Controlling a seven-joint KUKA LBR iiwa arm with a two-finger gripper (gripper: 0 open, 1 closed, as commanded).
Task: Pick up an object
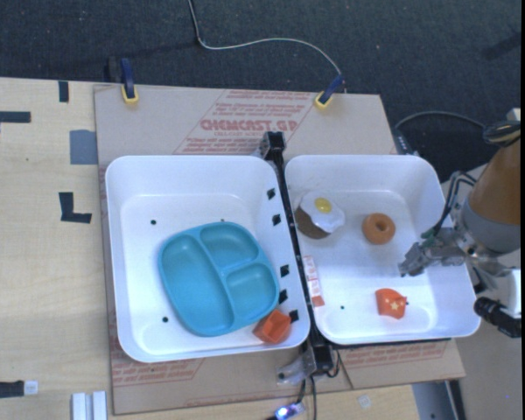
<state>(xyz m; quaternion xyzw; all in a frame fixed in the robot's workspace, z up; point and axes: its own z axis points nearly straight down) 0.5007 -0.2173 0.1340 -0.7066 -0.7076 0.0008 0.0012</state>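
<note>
The right bin (420,178) holds a brown ring-shaped donut (379,228), a brown and white piece with a yellow spot (318,216) near the divider, and a small orange-red piece (390,303) near the front. My gripper (417,261) hangs over the right side of this bin, right of the donut and above the orange-red piece, touching neither. Nothing shows between its dark fingers. In the left bin (122,234), a blue divided plate (219,276) lies flat, with an orange piece (274,326) at its front right corner.
The arm (494,208) comes in from the right over the right bin's rim. A black divider (284,234) runs between the bins. Both bins rest on a cardboard sheet (236,121) held by two clamps at the back. A cable (262,42) crosses the dark floor behind.
</note>
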